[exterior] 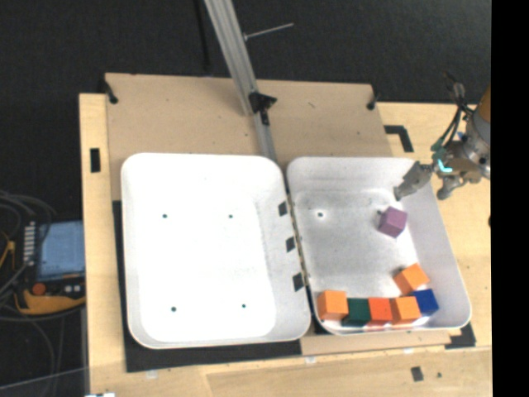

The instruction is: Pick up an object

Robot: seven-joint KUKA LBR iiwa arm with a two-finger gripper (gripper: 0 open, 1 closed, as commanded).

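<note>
Purple block [393, 222] lies loose in the upper part of the right bin [347, 172], just below-left of the spread, unladen jaws of the gripper [430, 182] at the frame's right edge.

The gripper [428, 180] hangs over the right bin's [347, 176] upper right corner, jaws spread, near a purple block [393, 221]. Orange, green and blue blocks [380, 307] line its lower edge.
</note>
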